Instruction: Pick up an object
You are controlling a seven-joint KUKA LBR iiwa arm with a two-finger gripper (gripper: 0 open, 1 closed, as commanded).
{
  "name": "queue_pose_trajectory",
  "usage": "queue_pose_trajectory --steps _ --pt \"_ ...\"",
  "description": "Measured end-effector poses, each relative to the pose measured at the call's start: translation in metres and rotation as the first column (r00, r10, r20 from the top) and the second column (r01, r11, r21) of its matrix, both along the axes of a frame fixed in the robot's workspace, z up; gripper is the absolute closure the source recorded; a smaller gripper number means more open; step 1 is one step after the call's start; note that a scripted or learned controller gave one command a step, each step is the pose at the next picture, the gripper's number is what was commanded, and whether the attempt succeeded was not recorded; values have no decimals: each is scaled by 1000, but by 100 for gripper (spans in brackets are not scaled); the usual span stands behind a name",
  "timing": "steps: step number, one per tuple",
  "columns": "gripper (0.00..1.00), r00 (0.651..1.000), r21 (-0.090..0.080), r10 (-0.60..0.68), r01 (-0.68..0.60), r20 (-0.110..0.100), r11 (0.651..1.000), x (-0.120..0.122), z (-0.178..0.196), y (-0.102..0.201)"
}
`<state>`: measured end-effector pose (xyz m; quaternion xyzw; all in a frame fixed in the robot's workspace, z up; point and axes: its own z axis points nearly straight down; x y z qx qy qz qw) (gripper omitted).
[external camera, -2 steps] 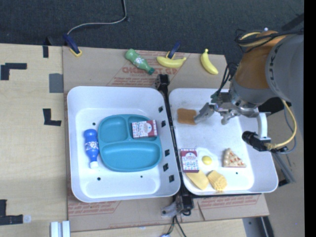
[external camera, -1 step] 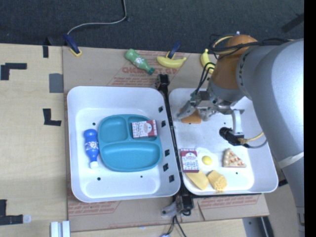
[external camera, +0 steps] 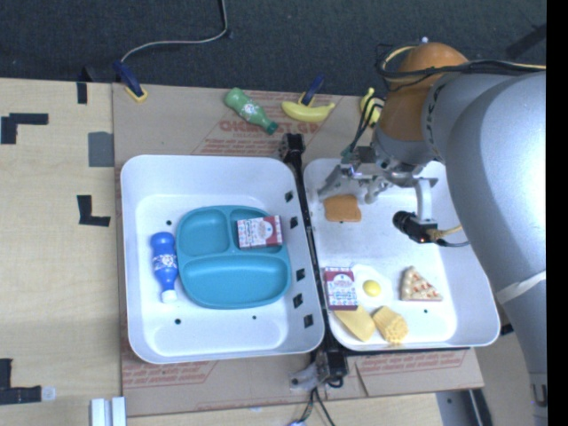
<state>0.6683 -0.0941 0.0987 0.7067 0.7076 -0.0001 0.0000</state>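
**Tool.** Gripper (external camera: 345, 194) on the grey arm, over the far-left corner of the right bin (external camera: 461, 319). Its two fingers stand spread apart and open, with nothing between them.

**Task item.** Toast slice (external camera: 342, 209): a small, flat, roughly square piece, golden brown with a slightly darker rim.
- It lies flat on the floor of the right bin, near the far edge and close to the wall shared with the left bin.
- It sits just on the near side of the fingertips, almost directly beneath them. Whether they touch it cannot be told.

**Right bin, other contents.**
- Red-and-white carton (external camera: 341, 289), against the shared wall toward the near edge.
- Fried egg (external camera: 368, 285), touching the carton's outer side.
- Pizza slice (external camera: 420, 285), toward the bin's outer edge, apart from the egg.
- Cheese wedge (external camera: 357, 324) and corn cob (external camera: 392, 326), side by side along the near edge.

**Left bin** (external camera: 142, 174).
- Blue divided plate (external camera: 232, 273) in the centre.
- Second carton (external camera: 259, 232), in the plate's far compartment on the side of the shared wall.
- Blue bottle (external camera: 163, 264) with a white cap, lying just beside the plate's outer edge.

**Outside the bins.** A green bottle (external camera: 249, 111) and a banana (external camera: 307, 110) lie on the cardboard sheet (external camera: 177, 127), beyond the bins' far edges.
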Motion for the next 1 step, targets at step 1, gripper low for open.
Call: queue_pose_trajectory --steps 1 --pt "0 1000 -1 1 -1 0 1000 0 -13 -3"
